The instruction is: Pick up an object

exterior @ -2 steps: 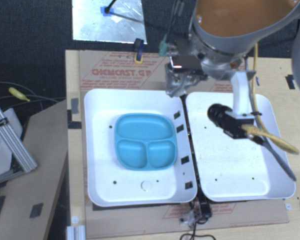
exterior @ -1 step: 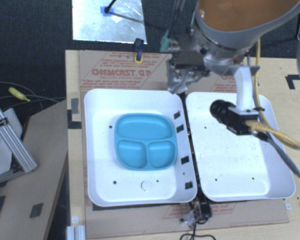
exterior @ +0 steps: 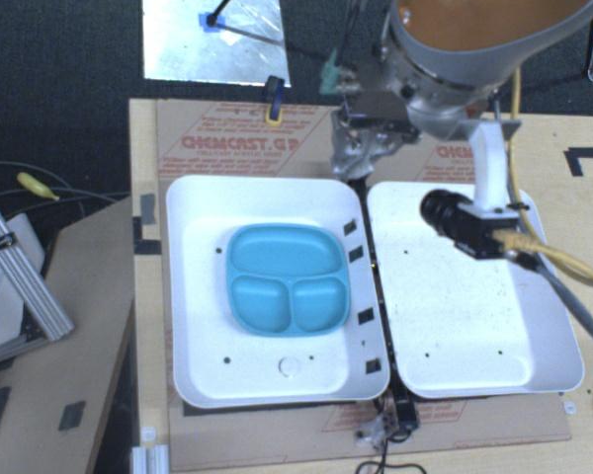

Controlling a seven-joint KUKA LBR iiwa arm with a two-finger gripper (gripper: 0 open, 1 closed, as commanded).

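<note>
A light-blue divided plate (exterior: 285, 278), with three compartments, lies flat in the middle of the left white bin (exterior: 193, 294), at the centre-left of the frame. Near the bin's lower edge, just below the plate, sits a small pale round thing (exterior: 290, 366), too faint to name.

The right white bin (exterior: 474, 363) lies alongside, the two rims touching down the middle of the frame. The grey arm (exterior: 474, 28), its orange band filling the top right, hangs over the upper edges of the bins. Its gripper (exterior: 359, 156) sits at the top centre, just above the seam between the two bins, over the cardboard sheet (exterior: 237, 141) with red print that lies beneath them. It is well apart from the plate, and nothing shows between its parts; whether it is spread or pressed together I cannot tell from here.

A black cylindrical unit (exterior: 460, 223) on a white bracket reaches over the upper part of the right bin, with a yellow cable (exterior: 563, 263) trailing toward the right edge. A shiny sheet (exterior: 212, 23) lies at the upper left.
</note>
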